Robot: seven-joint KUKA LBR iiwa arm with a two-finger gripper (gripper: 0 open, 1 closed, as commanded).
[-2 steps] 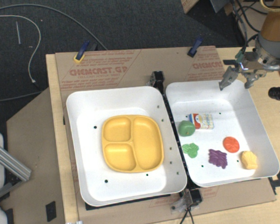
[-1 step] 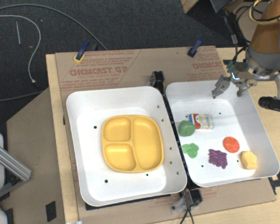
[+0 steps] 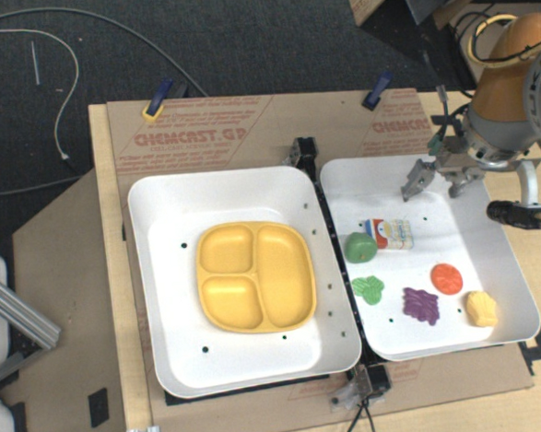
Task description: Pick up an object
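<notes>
You have the claw (image 3: 437, 178) hanging spread wide over the right bin (image 3: 390, 336), toward its twelve o'clock end, with nothing between its fingers. The nearest thing to it is the small can (image 3: 389, 233), lying on its side near the bin's middle, at about seven o'clock from the claw, with a green ball (image 3: 359, 247) touching its nine o'clock end. The can looks light, stiff and smooth, so it will probably roll; close across its round body, not its ends. Further toward six o'clock lie softer-looking toys: a purple bunch (image 3: 422, 304), an orange disc (image 3: 447, 278), a yellow lump (image 3: 482, 308)
</notes>
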